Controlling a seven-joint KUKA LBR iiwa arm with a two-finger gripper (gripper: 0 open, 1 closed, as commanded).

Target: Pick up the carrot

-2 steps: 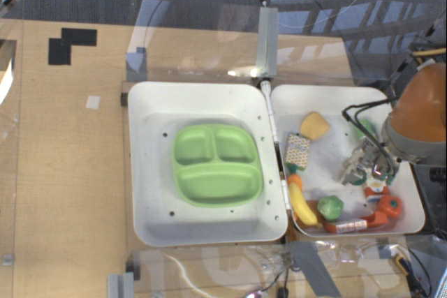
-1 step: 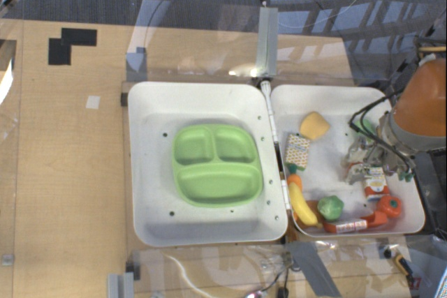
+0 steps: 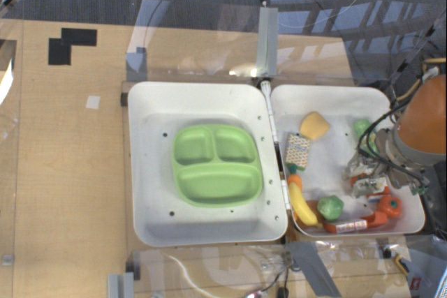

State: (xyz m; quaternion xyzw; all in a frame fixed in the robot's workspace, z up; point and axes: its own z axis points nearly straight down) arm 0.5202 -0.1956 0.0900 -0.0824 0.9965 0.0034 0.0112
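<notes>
- In the right bin [image 3: 347, 95], near its front right corner, I see the carrot [image 3: 386, 210]: an orange, curved toy piece with a green spot at one end, lying flat on the bin floor.
- A red tube [image 3: 348, 225] lies just beside its left end, and a green pepper [image 3: 330, 206] and a banana [image 3: 302, 204] sit further left.
- The gripper [image 3: 366, 179] hangs low over the bin, just behind the carrot. The clutter of cables and metal there hides its tips, so I cannot tell how far open it is, and I see nothing held in it.
- I judge the carrot light, stiff and smooth, likely plastic, so it may slip or roll.
- I would grip across its thick middle, clear of the tube.
- The green tray [image 3: 217, 165] rests in the left bin [image 3: 150, 108].
</notes>
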